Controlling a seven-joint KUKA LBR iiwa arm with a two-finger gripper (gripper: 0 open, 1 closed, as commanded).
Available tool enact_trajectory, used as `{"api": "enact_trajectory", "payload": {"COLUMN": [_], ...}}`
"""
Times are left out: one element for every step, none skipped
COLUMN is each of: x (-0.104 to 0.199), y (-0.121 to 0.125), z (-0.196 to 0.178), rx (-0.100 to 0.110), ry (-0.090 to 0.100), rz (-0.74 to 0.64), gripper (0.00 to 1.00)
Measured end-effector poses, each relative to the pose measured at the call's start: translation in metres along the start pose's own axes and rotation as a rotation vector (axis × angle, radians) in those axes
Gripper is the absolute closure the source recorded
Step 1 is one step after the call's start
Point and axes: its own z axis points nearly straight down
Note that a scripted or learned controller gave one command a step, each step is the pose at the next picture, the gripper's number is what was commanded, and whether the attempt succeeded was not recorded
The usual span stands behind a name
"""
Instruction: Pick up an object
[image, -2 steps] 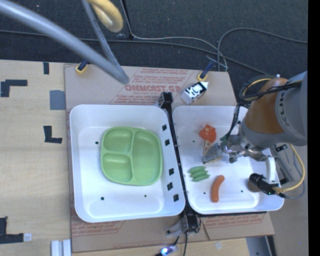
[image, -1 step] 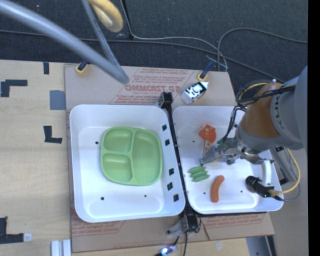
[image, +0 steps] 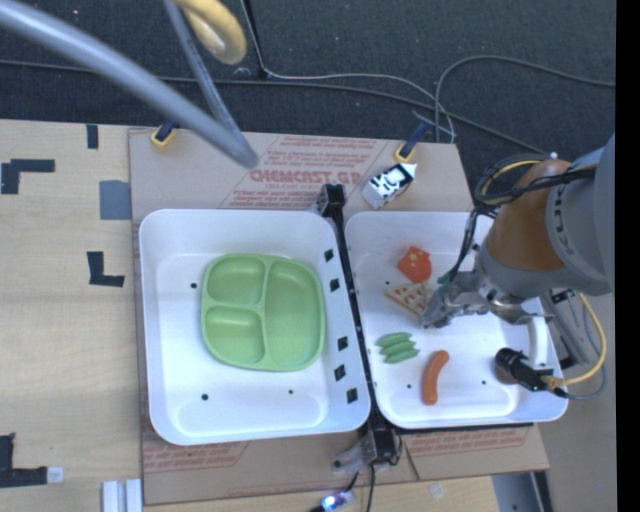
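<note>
The right bin (image: 470, 405) holds a red strawberry-like piece (image: 415, 264), a tan waffle-like piece (image: 407, 297), a green pea pod (image: 397, 347) and an orange sausage (image: 433, 376). My gripper (image: 436, 311) reaches in from the right and hangs low over the middle of this bin, its tip right beside the waffle piece's right edge. Nothing shows between its tips.
The left bin (image: 165, 300) holds a green divided plate (image: 264, 310). A black divider (image: 345, 300) runs between the bins. The arm's orange band (image: 525, 225) and cables hang over the right bin's right side. A grey pole (image: 130, 75) crosses the upper left.
</note>
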Motion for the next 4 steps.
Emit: {"api": "enact_trajectory", "payload": {"x": [-0.001,-0.002,-0.002,0.055], "y": [0.006,0.005,0.006,0.000], "z": [-0.043,-0.085,-0.113,-0.124], "rx": [-0.001,-0.001,0.000,0.002], "ry": [0.003,0.003,0.003,0.006], "rz": [0.001,0.001,0.001,-0.005], "gripper": [1.00,1.00,1.00,1.00]}}
